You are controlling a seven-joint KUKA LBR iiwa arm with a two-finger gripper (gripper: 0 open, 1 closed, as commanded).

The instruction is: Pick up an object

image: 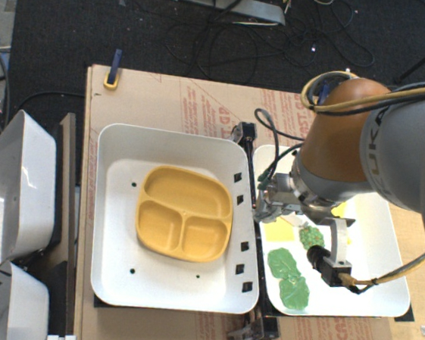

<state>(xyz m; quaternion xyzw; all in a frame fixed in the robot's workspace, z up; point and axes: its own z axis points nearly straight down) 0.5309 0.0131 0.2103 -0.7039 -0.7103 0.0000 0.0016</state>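
End effector (277, 205) above right bin (386, 288), beside yellow piece (282, 231)

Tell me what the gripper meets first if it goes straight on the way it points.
Likely the pale yellow piece lying in the right bin, just under the gripper, which points down. The small green piece lies close beside it; depth is unclear from this slant.

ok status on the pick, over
gripper over right bin. green pieces and pale yellow piece lie beside it. divided yellow tray in left bin.
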